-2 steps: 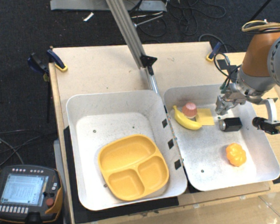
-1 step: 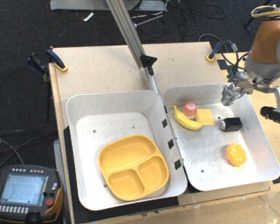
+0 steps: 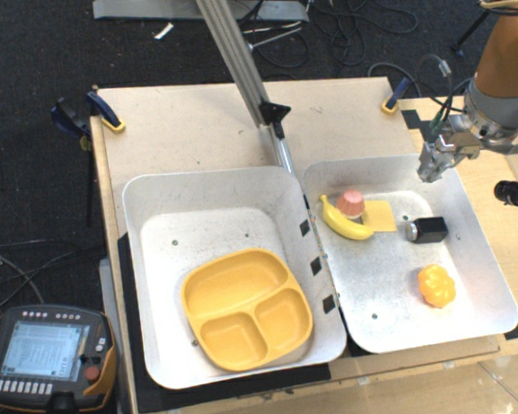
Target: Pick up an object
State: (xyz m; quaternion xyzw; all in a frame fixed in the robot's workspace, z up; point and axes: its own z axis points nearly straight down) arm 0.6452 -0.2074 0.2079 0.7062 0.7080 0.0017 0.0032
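Yellow plastic tray point(image 3: 247, 309), 3 compartments, fills the left bin point(image 3: 151, 211).
Across in the right bin point(image 3: 484, 308): a curved banana point(image 3: 342, 223) touching a pink-capped piece point(image 3: 352, 203) and pale yellow slab point(image 3: 381, 215), a black block point(image 3: 426, 229), a lumpy orange-yellow object point(image 3: 437, 285). Gripper point(image 3: 431, 167) hovers over the rim; whether it is released or clenched cannot be told.

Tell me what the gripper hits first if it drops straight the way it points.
Probably bare floor of the right bin near its top right corner. The gripper points down there, clear of the black block. Depth is hard to judge.
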